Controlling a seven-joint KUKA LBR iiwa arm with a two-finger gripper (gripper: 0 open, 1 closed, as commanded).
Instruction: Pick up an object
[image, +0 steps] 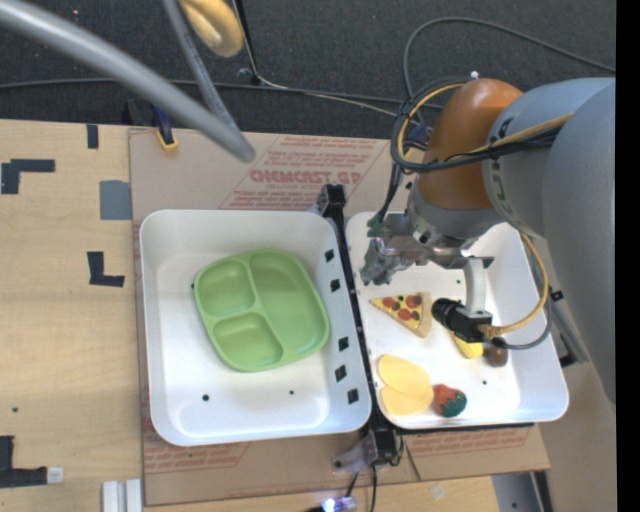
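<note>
One green tray (262, 310), one pizza slice (405, 310), gripper (380, 262), finger state unclear

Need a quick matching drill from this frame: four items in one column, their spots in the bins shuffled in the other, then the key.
Items:
1. green divided tray
2. pizza slice
3. yellow disc
4. strawberry

Places:
A. right bin, near edge, right of the yellow pieces
B. left bin, middle
C. right bin, just below the gripper
D. right bin, by the divider, below the pizza

Pairs: 1-B, 2-C, 3-D, 4-A
</note>
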